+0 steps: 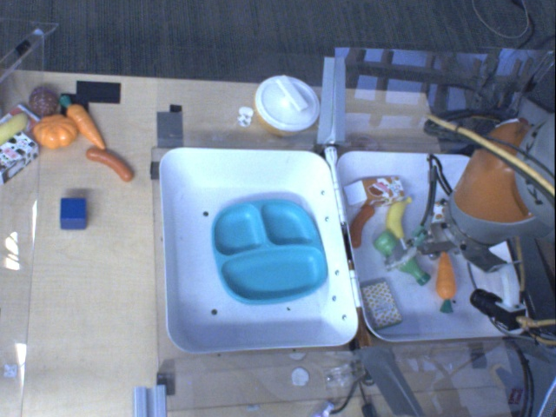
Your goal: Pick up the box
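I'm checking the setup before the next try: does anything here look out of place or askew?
Mostly tidy. The small patterned box lies tilted in the right bin's front corner, away from the gripper, and several toy foods sit loose on the bench outside both bins.

Gripper [423,248] low in right bin [486,324]; fingers blurred against clutter, opening unreadable. Green item [415,272] just below it partly covered, kind unclear. Arm body hides far-right part of bin and its right wall. Box [380,303] at bin's near-left corner: speckled top, pattern too small to read. Printed packet [380,187] at far left of bin, label illegible. Cow-patterned item [16,156] on bench cut by left edge. Yellow object [10,129] beside it also cut off, possibly banana. Small white thing [246,115] left of lidded bowl [287,104] too small to identify.
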Motion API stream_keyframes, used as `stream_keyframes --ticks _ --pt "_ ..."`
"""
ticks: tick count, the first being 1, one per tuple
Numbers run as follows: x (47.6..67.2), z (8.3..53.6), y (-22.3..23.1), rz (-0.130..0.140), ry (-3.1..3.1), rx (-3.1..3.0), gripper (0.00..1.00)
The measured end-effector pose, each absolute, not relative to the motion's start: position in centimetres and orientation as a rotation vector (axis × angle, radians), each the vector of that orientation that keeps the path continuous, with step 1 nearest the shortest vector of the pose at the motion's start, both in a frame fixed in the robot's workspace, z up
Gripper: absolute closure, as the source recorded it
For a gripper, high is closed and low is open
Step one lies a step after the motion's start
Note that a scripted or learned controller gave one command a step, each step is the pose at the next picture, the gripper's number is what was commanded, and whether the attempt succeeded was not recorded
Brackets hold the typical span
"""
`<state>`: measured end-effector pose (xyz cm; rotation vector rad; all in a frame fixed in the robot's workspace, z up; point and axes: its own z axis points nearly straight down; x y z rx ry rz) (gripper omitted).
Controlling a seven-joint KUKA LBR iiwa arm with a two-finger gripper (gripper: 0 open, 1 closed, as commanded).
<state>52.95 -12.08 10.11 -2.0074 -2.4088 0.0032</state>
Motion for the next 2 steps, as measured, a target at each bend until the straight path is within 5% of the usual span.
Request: stream_keyframes --ticks 1,2 --pt "56.4 11.9 -15.8 0.0 -2.513 -1.882 0.0" --pt "54.8 9.3 -10.1 0.001 -2.583 -1.78 0.0"
